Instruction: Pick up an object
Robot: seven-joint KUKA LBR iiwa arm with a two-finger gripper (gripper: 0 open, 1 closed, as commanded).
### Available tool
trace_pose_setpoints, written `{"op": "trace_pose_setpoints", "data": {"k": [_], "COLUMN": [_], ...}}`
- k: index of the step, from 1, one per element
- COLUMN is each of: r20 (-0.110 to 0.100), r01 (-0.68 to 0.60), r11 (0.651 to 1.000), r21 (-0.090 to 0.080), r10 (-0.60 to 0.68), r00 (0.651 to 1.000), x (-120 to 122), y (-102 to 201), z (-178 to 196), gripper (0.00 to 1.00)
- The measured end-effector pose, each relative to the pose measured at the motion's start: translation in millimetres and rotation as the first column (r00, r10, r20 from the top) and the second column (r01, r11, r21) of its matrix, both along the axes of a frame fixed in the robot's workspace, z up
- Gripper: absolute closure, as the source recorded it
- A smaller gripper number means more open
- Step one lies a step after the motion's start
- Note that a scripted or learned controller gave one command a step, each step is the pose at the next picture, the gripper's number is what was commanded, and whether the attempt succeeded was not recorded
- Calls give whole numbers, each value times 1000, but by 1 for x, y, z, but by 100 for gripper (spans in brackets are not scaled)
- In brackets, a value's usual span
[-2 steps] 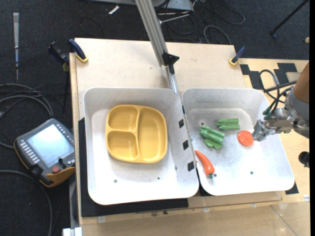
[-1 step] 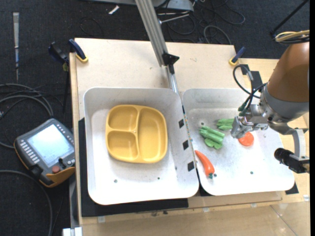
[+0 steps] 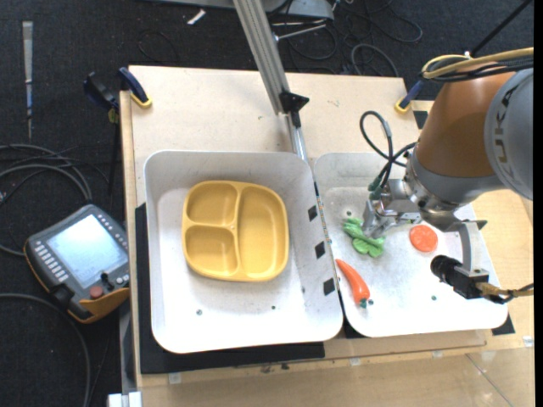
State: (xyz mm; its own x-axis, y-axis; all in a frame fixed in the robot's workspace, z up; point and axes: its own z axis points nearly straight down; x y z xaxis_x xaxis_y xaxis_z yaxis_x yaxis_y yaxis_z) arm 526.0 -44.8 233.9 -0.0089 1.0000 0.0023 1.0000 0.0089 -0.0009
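While gripper (image 3: 374, 224) sits low over green object (image 3: 366, 241) in right bin (image 3: 424, 316), finger state unclear; nothing lifted, grasp and raise remain.

The pale counter (image 3: 212, 100) carries two white bins: the left bin (image 3: 170, 312) and, touching its right edge, the right bin (image 3: 407, 312).

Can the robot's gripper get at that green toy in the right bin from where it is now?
Probably yes: the gripper hangs right over the green toy, and nothing lies between them.
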Motion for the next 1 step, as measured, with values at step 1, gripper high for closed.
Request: {"op": "trace_pose_setpoints", "data": {"k": [1], "r20": [3], "r01": [2], "r11": [1000], "r21": [-1], "r10": [-1], "r00": [1000], "x": [16], "y": [46], "z": [7], "gripper": [100]}}
